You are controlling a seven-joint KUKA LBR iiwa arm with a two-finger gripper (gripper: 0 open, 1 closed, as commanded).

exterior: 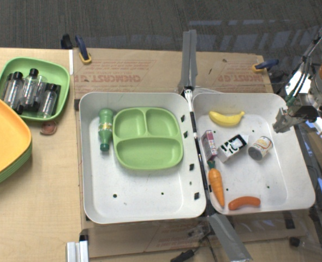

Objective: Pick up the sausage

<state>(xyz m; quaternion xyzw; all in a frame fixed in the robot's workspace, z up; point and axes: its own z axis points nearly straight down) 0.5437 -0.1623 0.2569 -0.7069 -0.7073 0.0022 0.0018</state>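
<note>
Near the front edge of the right bin [292, 198], the sausage [244, 203] lies flat on the white floor, its long axis running roughly left to right along that edge, with a slight curve and its left end close to the tip of a carrot [216, 187]. The carrot lies along the bin's left wall, pointing front to back. Behind them sit a pink carton [208, 144], a small black-and-white box [232, 147] and a can [260, 147] on its side, with a banana [226, 117] toward the back edge. The end effector [284, 120] hovers over the right bin's back right corner, well apart from the sausage; whether it is open or closed I cannot tell. The left bin [95, 201] holds a green divided plate [148, 138] and a green bottle [105, 128] lying beside it. Both bins rest on brown cardboard on a wooden desk [35, 217]; at the desk's left edge are stacked orange plates [5, 143] and a green tray [60, 83] of small bottles. Dark carpet lies beyond the desk's back edge.
</note>
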